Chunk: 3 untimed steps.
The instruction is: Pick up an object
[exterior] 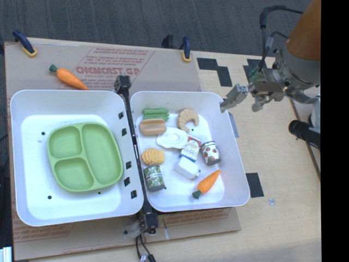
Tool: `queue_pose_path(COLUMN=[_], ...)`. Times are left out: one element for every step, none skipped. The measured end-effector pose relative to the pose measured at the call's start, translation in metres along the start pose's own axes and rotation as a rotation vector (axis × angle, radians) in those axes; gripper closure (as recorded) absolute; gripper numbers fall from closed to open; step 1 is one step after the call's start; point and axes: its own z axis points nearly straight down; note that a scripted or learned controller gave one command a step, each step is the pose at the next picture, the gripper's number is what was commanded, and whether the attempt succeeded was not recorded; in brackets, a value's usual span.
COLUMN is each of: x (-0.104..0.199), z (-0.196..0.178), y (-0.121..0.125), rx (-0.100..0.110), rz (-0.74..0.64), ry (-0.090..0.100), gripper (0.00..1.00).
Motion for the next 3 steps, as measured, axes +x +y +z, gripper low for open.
queue_pose_path(x=[0.029,-0.006,0.05], z=[0.002,0.255,0.28], y=[-0.057,-0.066,-0.053], rx=[-0.001,0.007,0.005], rz=[0.0,-0.001,-0.003], ry=[0.0,0.003,0.002], gripper=[0.0,0.0,0.0])
